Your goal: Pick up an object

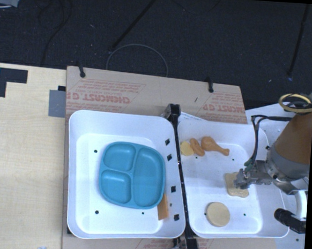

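The right bin (pixel 201 227) holds a pale bread slice (pixel 237 188) near its right side, a round tan cookie (pixel 218 213) toward the front, and a brown chicken drumstick (pixel 214 147) beside a small yellowish piece (pixel 189 148) at the back. My gripper (pixel 242 179) hangs low over the bread slice, its tips at the slice's top edge. The arm comes in from the right with its orange band (pixel 300 139) above the wrist.
A blue divided plate (pixel 131 174) lies in the left bin (pixel 84 142). A thin brown stick (pixel 163 206) leans at that bin's right wall. A black divider (pixel 176 176) runs between the bins. Cardboard (pixel 147 96) lies under both.
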Motion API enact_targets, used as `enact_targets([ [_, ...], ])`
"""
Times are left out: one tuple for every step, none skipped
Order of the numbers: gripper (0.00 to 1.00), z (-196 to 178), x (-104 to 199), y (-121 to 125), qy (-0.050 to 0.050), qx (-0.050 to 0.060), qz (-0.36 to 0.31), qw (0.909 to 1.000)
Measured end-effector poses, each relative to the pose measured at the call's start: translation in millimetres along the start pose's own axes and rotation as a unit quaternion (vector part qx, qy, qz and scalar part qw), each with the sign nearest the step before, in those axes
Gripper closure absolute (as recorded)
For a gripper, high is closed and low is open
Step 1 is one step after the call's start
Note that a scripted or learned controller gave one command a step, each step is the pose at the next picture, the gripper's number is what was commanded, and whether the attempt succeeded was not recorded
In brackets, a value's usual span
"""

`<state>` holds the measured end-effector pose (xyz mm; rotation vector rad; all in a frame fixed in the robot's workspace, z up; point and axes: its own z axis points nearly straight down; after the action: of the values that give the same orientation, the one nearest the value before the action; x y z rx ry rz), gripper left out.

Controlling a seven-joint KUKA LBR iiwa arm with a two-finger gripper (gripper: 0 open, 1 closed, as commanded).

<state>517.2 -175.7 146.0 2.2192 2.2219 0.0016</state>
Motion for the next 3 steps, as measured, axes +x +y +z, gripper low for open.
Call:
enact_targets([
  [1.0, -62.7, 3.4, 2.1, 0.0, -0.001, 0.0, 1.0],
  [1.0, -94.3, 2.6, 2.7, 0.0, 0.0, 0.0, 1.0],
  [1.0, -93.9, 62.8, 21.3, 0.001, 0.001, -0.002, 1.0],
])
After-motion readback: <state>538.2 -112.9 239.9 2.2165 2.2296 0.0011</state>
